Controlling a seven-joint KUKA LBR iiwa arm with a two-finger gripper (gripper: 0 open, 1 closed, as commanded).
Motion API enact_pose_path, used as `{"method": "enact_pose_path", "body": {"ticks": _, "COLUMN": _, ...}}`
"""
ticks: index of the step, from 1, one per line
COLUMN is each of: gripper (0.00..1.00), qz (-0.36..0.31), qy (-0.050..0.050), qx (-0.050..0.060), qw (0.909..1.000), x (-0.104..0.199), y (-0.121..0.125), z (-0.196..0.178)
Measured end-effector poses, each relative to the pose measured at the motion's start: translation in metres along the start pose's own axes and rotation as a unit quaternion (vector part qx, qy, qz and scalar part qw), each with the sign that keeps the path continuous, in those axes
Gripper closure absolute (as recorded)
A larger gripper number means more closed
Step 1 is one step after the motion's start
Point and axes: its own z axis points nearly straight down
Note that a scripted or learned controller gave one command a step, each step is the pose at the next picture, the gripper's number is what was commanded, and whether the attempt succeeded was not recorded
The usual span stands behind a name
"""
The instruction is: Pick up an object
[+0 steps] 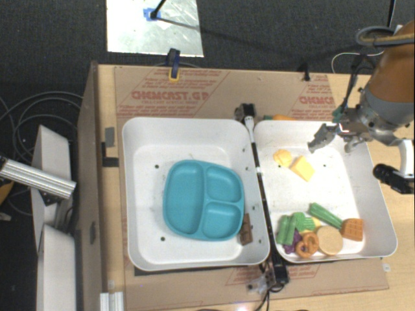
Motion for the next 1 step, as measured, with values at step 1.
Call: {"method": "enact_pose_path", "body": {"ticks": 1, "gripper": 0.00, "qz": 0.001, "qy": 0.000, "qx": 0.002, "qw": 1.0000, "x": -0.0184, "y": 0.0235, "z": 0.0848}}
